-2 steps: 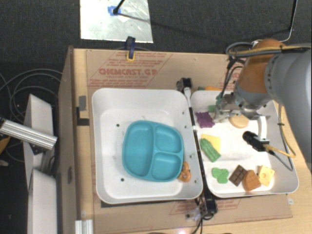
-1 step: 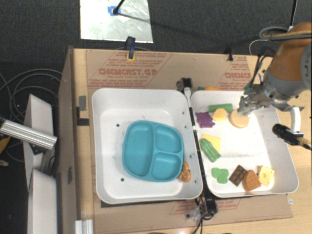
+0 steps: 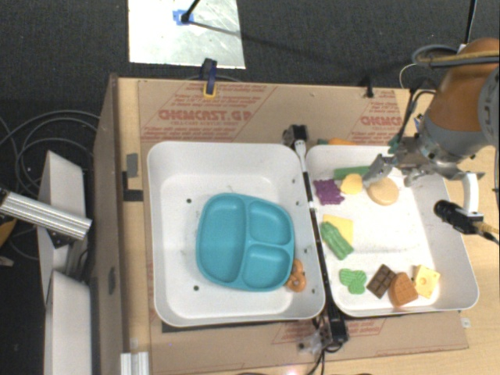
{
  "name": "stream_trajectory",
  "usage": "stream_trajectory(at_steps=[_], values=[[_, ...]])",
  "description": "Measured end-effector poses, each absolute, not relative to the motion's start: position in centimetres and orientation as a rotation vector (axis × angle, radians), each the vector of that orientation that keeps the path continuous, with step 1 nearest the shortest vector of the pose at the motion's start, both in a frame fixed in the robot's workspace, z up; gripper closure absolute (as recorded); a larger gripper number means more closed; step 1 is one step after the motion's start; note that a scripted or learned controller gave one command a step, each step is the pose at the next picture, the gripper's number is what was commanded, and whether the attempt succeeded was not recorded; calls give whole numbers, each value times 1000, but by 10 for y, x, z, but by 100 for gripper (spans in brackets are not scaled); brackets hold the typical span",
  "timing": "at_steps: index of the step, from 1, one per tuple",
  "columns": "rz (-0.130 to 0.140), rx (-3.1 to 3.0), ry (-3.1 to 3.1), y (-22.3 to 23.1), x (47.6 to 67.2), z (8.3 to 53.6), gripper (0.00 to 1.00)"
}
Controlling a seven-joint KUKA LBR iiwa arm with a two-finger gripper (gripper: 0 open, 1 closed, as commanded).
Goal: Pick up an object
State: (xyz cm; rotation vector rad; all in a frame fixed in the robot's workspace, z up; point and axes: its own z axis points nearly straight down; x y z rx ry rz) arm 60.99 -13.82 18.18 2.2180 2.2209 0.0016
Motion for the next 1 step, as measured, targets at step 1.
stream_trajectory(at_steps=[1], values=[[-4,2224,2222,-170,599,79,0]])
